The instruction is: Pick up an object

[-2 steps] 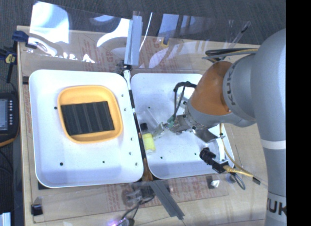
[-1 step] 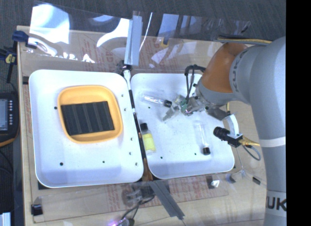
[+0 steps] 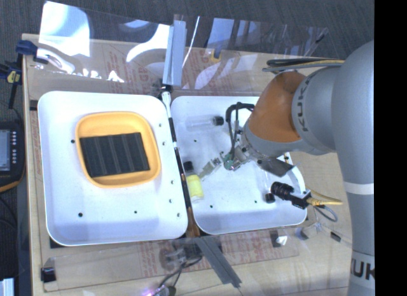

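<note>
White bins, two, side by side on the bench [image 3: 95, 260]. All positions below are given off the gripper [image 3: 233, 161]

The gripper sits low in the right bin [image 3: 235, 215], about mid-floor, under the grey arm [image 3: 324, 110] and its orange band [image 3: 273, 113]. The arm blocks the view of it from above and right, so open or closed: cannot tell

Loose things, all on the floor of the same bin as the gripper:
- pale stick [image 3: 208, 169]: just left of the gripper, slanting down-left away from it. Its near end is right at the gripper; touching or not, can't separate them
- green bit [image 3: 226, 159]: at the gripper's left edge. Object or gripper part, can't tell
- yellow piece [image 3: 194, 188]: left of and below the gripper, near the stick's far end, close to the bin's left wall
- black bit [image 3: 187, 166]: further left of the gripper, by that same wall, just above the yellow piece
- clear tube [image 3: 202, 123] with black cap [image 3: 218, 121]: up and left of the gripper, lying flat, apart from it, cap end nearer the gripper

Well left of the gripper, in the left bin [image 3: 51, 161]: yellow tray [image 3: 114, 123] with a dark ribbed insert [image 3: 114, 153] lying in it, well apart from the arm
</note>
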Action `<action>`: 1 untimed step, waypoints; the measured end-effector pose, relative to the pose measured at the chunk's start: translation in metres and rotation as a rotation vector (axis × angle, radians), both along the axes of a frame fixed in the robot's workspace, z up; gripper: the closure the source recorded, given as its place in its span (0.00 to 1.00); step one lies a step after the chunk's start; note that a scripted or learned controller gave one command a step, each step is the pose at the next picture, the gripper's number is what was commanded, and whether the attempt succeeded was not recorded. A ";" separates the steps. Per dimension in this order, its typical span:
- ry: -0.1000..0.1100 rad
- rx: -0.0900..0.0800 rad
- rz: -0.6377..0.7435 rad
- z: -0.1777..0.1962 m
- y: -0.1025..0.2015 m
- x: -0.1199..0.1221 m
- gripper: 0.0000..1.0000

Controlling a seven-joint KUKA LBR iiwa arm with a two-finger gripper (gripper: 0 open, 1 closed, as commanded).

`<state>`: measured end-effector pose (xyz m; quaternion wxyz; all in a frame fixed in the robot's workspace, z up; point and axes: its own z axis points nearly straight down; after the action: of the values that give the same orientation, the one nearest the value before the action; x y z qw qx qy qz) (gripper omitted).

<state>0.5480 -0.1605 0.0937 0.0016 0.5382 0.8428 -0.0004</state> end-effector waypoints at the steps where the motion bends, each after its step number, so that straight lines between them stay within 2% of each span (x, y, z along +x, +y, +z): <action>1: -0.033 -0.034 0.053 0.011 0.018 -0.014 0.00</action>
<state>0.5337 -0.1430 0.1045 0.0246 0.5154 0.8566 -0.0061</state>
